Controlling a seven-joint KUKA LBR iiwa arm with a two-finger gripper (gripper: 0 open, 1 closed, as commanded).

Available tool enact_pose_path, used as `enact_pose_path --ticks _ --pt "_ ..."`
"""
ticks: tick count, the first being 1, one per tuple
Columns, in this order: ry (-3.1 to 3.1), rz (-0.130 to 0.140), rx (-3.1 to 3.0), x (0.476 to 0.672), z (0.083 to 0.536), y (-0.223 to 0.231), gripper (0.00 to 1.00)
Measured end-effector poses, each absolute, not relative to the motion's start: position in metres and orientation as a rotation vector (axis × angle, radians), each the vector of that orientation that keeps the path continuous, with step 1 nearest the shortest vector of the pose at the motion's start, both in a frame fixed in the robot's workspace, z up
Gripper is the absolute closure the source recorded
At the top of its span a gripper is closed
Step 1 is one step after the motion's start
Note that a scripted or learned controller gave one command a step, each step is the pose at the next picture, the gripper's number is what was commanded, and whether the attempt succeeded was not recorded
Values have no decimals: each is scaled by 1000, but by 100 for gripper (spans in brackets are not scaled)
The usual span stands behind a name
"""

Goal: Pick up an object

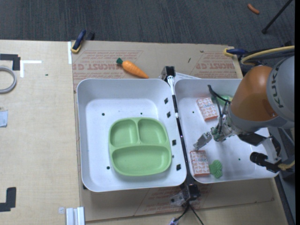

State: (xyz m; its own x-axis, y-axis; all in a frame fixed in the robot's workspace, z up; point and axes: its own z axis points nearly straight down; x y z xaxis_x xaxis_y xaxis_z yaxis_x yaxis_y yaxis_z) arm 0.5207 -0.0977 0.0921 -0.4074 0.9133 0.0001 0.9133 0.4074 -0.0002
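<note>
My gripper [205, 140] hangs in the right bin [243, 172], fingers spread, gripping nothing, just above a box [200, 163] by the near edge.

The grey robot arm [283, 86] bears dark letters reading "KU" at the picture's right edge, where the rest of the word is cut off. The cardboard sheet [154, 55] under the bins carries faded red print that stands upside down and cannot be read with certainty. The two small boxes [206, 108] [199, 162] in the right bin [243, 170] show print too small to read.
</note>
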Motion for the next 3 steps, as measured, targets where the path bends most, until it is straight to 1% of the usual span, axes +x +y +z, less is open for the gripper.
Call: enact_pose_path --ticks 1,2,3 --pt "-2362 1 -2073 595 192 -69 0" --pt "-2345 -5 -2103 630 98 -100 0" --pt "-2352 -7 -2105 631 109 -101 100"
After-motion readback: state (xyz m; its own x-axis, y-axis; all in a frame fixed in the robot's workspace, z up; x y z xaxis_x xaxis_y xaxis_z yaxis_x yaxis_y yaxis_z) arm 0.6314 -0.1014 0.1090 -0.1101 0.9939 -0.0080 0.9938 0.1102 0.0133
